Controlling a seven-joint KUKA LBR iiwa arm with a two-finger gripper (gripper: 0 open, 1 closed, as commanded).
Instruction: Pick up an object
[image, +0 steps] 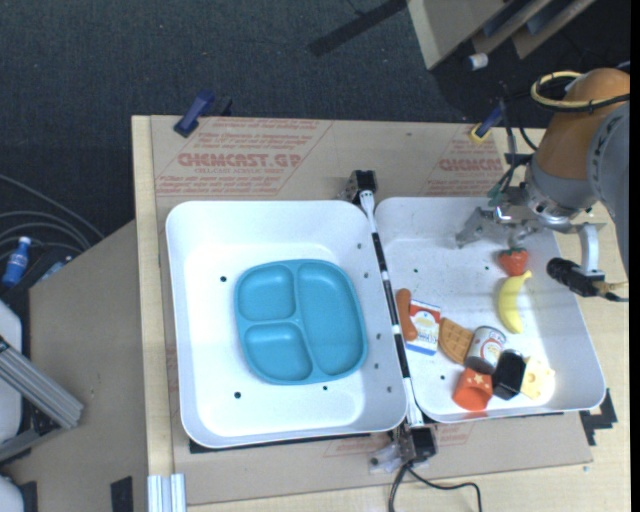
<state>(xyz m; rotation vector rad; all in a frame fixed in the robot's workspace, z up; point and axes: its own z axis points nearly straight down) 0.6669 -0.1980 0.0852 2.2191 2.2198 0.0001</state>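
Cardboard-topped bench, two bins; gripper (513, 237) at right bin's (430, 225) two o'clock, fingers spread wide and empty just above strawberry (514, 262), seemingly lined up to grab it; banana (511, 302) just below

The arm (585, 130) is grey with a rounded orange band above the wrist. Thin cables loop around it. Slim grey metal struts branch out at its lower end.

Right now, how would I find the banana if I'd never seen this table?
Look at the right white bin, the one full of small toys, not the one holding the blue plate. Near its right side lies the banana, just below a small red toy. It is the curved yellow thing there.
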